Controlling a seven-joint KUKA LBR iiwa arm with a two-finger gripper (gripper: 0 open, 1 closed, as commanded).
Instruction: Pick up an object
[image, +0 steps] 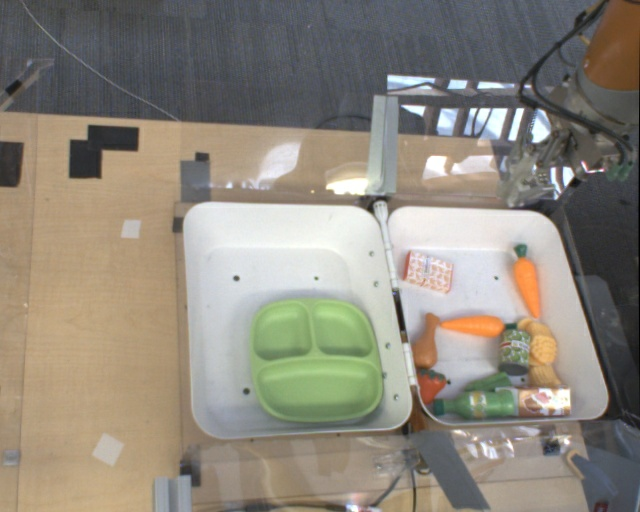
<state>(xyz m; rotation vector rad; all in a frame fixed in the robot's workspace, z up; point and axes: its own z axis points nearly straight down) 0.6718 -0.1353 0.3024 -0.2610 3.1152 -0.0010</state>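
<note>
Toy groceries crowd the right bin (590, 330): a small pink-and-white carton (428, 271) lies near its far-left corner, an upright carrot (526, 281) sits toward the far-right side, and a second carrot (473, 325) lies crosswise at the middle. Along the bin's near edge a green bottle with a red-and-white label (505, 402) rests on its side, with a small green can (515, 347) and a yellowish, bumpy piece (543, 355) just beyond it near the right wall — a brown item (427, 342) and a red one (431, 385) hug the left wall. The left bin (215, 300) carries a green divided plate (317, 359), set toward its near-right corner. The gripper (527, 172) hangs beyond the right bin's far-right corner, above the bench (90, 330) rather than over the toys — whether its fingers are open or closed cannot be told — and nothing is seen in its grasp. The arm's orange band (612, 45) shows at the upper right.
</note>
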